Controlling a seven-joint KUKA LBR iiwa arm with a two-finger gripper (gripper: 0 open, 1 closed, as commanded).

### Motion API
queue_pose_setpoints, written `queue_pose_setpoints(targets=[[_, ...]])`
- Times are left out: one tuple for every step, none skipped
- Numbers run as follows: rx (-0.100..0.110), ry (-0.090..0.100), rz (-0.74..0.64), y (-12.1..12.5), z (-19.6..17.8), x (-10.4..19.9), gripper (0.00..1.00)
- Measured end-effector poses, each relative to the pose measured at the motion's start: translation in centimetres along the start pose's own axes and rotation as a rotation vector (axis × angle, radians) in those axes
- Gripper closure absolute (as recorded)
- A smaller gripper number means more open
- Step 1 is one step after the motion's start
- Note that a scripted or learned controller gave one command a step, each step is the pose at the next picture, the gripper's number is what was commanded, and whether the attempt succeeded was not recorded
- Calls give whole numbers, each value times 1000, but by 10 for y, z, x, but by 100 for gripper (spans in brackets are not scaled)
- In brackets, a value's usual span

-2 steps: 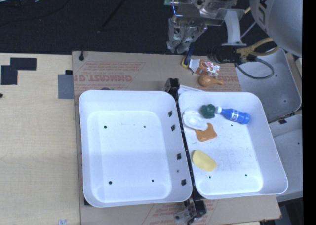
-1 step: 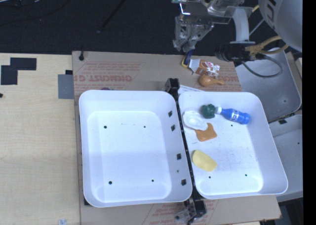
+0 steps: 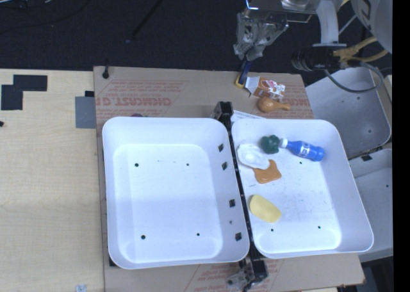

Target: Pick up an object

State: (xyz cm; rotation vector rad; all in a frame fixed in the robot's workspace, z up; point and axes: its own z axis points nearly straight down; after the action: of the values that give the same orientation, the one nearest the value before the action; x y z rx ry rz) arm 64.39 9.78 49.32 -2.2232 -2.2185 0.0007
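My gripper (image 3: pixel 251 48) hangs high over the far edge of the brown board, beyond both bins and apart from every object. In the right bin (image 3: pixel 349 175) lie a blue bottle (image 3: pixel 306 150) with a dark green object (image 3: pixel 270 143) at its left end, a white rounded piece (image 3: pixel 250 154), a flat orange piece (image 3: pixel 268 173) and a yellow lump (image 3: pixel 264 209). Nothing shows in the gripper.
Behind the right bin, on the board, rest an orange pear-shaped toy (image 3: pixel 272 105), a red and white packet (image 3: pixel 270 86) and a small yellow and blue item (image 3: pixel 241 80) just below the gripper. The left bin (image 3: pixel 115 175) stands beside the right one, with a black clip (image 3: pixel 223 110) between their far corners.
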Motion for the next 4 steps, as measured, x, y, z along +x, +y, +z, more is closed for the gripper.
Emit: queue_pose_setpoints(targets=[[5, -1, 0, 0, 21, -22, 100], [5, -2, 1, 0, 43, -51, 100], [-4, 0, -5, 0, -20, -50, 100], [6, -1, 1, -7, 9, -83, 100]])
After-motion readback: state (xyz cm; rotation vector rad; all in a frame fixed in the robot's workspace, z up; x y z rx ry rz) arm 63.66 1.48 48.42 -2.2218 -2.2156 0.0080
